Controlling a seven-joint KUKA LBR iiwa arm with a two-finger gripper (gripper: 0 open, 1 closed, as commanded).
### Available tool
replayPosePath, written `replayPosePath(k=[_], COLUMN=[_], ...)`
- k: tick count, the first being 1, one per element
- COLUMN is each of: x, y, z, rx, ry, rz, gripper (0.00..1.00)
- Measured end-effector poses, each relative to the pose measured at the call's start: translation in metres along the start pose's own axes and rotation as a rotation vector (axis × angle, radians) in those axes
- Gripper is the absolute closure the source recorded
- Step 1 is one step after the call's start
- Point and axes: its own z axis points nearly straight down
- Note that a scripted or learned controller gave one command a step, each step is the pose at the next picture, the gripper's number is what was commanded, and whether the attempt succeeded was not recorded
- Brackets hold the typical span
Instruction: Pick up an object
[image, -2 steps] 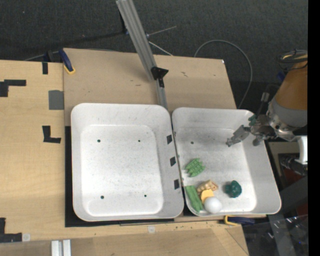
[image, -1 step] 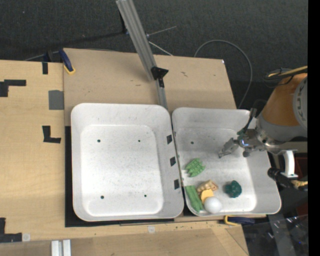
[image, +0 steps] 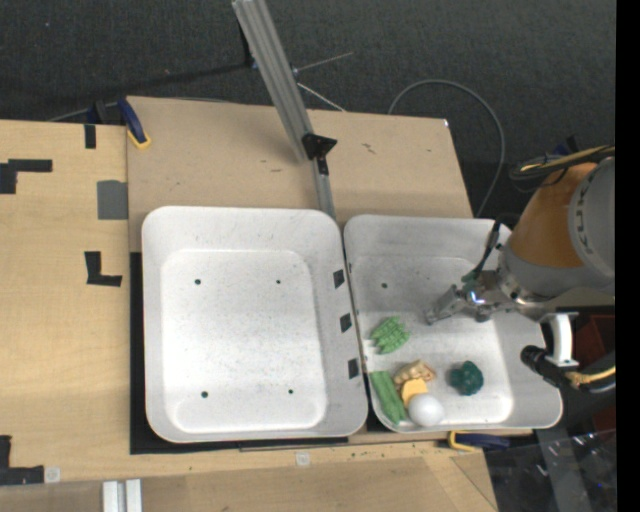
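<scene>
Left to right. Left bin (image: 170, 330) has nothing in it to grab, so I'm ignoring it. The centre wall where the 2 bins meet carries small dark clips, something I want to stay off.

Right bin (image: 420, 250) has all the candidates, bunched in the near-left corner: light green ridged piece (image: 389, 334) nearest the centre wall, long green piece (image: 388, 397) lying along the near-left rim, tan lump (image: 413, 377) touching it, white ball (image: 426, 409) against the near rim, dark green lump (image: 465, 378) a bit apart to the right.

Gripper (image: 450, 305) sits above the bin floor, just right of and beyond the light green piece. Fingers look close together and hold nothing; blurry, so I can't tell the exact gap.

My read: approach phase, no grasp yet. Next move calls for opening up, shifting toward a target and descending.

Room: far half of the right bin is open floor. Dark green lump is the easiest pick, free on all sides. The ball and long green piece are tight to the rim, with poor finger clearance.
</scene>
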Motion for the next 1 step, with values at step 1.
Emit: replayPosePath(k=[1], x=[0.0005], y=[0.0005], z=[-0.0119], rx=[-0.001], ry=[0.001], rz=[-0.001], gripper=[1.00])
